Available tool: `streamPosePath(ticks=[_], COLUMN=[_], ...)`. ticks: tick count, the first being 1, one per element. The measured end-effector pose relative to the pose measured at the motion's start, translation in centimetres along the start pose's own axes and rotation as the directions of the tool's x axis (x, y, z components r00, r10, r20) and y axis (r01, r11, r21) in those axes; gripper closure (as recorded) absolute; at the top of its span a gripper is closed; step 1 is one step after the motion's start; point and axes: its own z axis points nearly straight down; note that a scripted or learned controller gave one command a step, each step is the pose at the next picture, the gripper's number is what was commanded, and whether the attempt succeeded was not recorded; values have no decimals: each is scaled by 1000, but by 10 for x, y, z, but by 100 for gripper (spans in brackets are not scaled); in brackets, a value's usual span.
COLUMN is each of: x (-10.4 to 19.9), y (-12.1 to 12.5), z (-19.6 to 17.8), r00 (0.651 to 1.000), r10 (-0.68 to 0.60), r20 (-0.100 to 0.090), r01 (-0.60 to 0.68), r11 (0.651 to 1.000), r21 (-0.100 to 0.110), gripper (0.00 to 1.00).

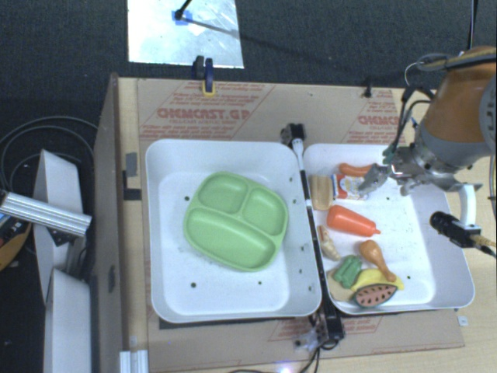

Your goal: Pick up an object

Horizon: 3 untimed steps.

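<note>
The right white bin [446, 286] holds several toy foods. An orange carrot [352, 221] lies near its middle, and below it lie a brown drumstick [371, 251], a green vegetable [347, 270], a yellow banana [382, 278] and a watermelon slice [371, 295]. A small printed carton [345, 186] and an orange piece [355, 169] lie at the bin's far end. My gripper [387, 177] hangs low over that far end, just right of the carton and the orange piece. I see nothing held in it.
The left white bin [167, 286] holds a green divided plate [236, 220]. Two beige pieces [320, 193] [329, 245] lie along the right bin's left wall. A black cylindrical part [452, 227] sticks over the right bin's right side. The grey and orange arm [462, 115] covers the far right corner.
</note>
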Motion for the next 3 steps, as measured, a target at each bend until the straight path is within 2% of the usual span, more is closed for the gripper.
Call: streamPosePath(ticks=[1,2,3], x=[3,1,-1], y=[-23,-88,10], z=[88,114,110], r00=[1000,1000,1000], r10=[-1,4,-4], r20=[4,-1,2], r01=[1,-4,4], r11=[1000,1000,1000], r21=[-21,5,-8], gripper=[0,0,0])
